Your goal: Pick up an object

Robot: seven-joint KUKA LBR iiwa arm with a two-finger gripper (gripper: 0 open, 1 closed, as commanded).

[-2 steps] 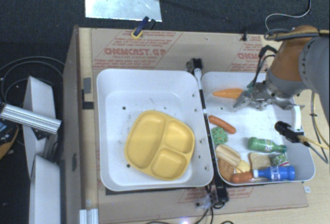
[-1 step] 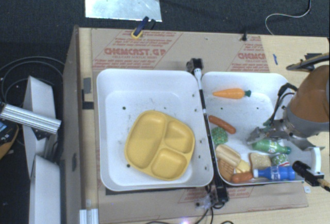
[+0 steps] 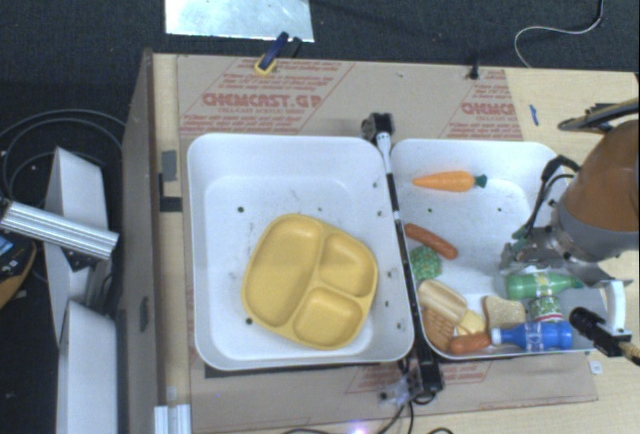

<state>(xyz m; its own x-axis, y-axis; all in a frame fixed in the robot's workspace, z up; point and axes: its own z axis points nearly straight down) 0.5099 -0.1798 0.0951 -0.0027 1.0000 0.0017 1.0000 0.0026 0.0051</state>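
Note:
The right bin [image 3: 500, 162] holds an orange carrot [image 3: 447, 181] near its far wall. A red sausage [image 3: 431, 240] and a green broccoli piece [image 3: 426, 263] lie by its left wall. Along the near wall sit a bread roll [image 3: 442, 300], a slice of toast [image 3: 503, 311], a second sausage [image 3: 468, 344] and a blue bottle [image 3: 532, 335]. A green bottle [image 3: 541, 283] lies at the right side. My gripper [image 3: 524, 256] hangs low in the bin's right part, just above and left of the green bottle, under the grey wrist and orange band [image 3: 608, 187].
The left bin [image 3: 225, 172] carries a yellow divided plate [image 3: 310, 279]. A ridge where the two bin walls meet [image 3: 397, 222] runs between them. Cardboard [image 3: 300, 92] lies beyond the bins, and cables and metal parts sit off the bench's left.

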